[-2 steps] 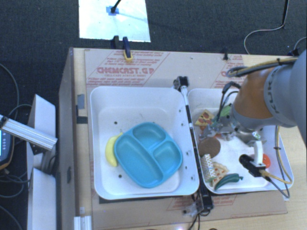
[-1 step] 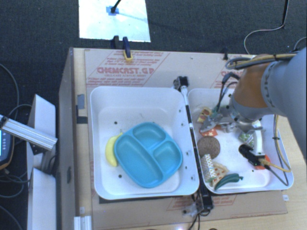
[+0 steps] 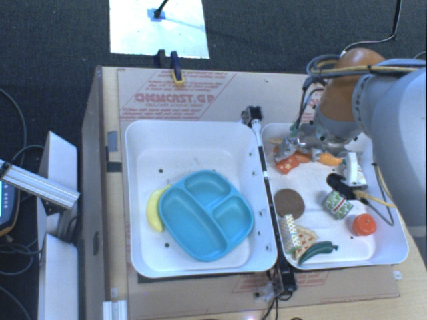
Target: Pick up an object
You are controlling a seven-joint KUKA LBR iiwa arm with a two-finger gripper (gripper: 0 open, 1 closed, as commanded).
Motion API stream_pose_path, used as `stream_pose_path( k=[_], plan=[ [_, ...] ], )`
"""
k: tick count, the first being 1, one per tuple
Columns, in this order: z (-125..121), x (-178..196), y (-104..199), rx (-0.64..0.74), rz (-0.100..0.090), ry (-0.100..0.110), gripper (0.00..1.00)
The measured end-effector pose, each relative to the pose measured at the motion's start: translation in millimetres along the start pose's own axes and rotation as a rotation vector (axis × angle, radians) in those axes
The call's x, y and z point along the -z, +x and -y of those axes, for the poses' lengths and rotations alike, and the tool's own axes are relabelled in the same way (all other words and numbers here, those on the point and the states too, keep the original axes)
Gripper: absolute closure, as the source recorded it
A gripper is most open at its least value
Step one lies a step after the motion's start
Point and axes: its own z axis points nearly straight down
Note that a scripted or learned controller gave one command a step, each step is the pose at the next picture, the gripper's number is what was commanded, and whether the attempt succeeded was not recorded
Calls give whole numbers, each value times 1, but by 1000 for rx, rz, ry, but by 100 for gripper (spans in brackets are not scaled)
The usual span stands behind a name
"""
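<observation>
Presently the gripper (image 3: 294, 143) is hanging just beside an orange-red toy piece (image 3: 291, 165) in the white bin (image 3: 317, 183); open or closed, I cannot tell.

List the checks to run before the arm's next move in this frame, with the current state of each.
1. Pincer is over the right bin: ok, low at its far end.
2. A thing to grab lies close: ok, an orange piece sits right beside the pincer.
3. Something is already held: cannot tell.
4. Neighbours stand apart from that piece: ok, the brown disc lies clear of it, nearer the camera.
5. Other bin is out of the way: ok, the blue plate lies flat there, covering part of a banana.
</observation>
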Motion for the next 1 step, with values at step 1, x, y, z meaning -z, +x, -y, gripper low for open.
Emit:
stream_pose_path(
  k=[1],
  plan=[
    [4,9,-3,3,1,20,100]
  ],
)
